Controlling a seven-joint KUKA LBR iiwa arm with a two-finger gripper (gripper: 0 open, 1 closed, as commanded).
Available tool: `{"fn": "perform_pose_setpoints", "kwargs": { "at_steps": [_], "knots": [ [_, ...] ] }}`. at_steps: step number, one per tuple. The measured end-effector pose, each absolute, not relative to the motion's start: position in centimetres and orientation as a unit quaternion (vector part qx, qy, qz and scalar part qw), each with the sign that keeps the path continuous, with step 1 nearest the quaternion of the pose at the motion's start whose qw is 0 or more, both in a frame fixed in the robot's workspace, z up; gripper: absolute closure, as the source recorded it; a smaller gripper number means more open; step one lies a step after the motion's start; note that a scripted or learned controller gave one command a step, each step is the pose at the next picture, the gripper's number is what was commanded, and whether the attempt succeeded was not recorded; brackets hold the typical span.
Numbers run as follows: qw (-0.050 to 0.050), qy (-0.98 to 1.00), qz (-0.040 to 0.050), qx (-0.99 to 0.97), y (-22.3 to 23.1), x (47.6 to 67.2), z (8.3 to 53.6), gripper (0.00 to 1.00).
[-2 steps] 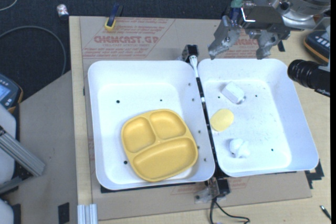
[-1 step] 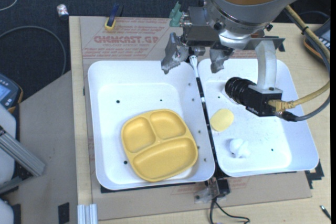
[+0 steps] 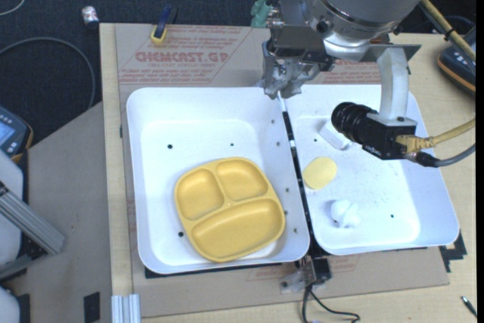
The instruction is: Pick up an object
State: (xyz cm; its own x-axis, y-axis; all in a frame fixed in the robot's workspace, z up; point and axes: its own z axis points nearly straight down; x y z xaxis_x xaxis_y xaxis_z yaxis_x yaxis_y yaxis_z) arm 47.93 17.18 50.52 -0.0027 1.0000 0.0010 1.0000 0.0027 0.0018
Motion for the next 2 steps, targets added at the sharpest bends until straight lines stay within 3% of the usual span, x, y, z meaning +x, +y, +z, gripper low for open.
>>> {"fn": "perform_pose_setpoints", "kwargs": {
  "at_steps": [2],
  "knots": [
    [0.001,0.709,0.0034,0.705,17.3,48.0,52.6,1.0]
  ]
}}
